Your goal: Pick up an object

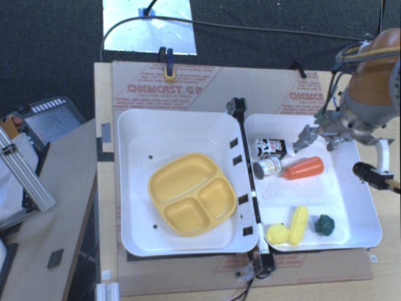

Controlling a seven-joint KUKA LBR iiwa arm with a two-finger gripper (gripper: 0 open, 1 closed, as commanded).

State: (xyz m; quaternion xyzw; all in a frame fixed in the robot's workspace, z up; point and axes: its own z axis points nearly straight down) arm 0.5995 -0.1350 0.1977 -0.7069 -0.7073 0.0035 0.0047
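Two white bins are sitting side by side on a board printed with "CHEMCAST GP" in red. A yellow divided tray [191, 194] is lying in the left bin [135, 168]. The right bin [357, 205] is holding a black-and-white carton [270, 147], a small jar [268, 167], an orange carrot [303, 167], a yellow corn cob [297, 224], a lemon [277, 234] and a green broccoli piece [324, 225]. The gripper [313, 133] is hanging over that bin's far edge, just beside the carton; whether it is spread or closed cannot be told, and nothing is visibly gripped.
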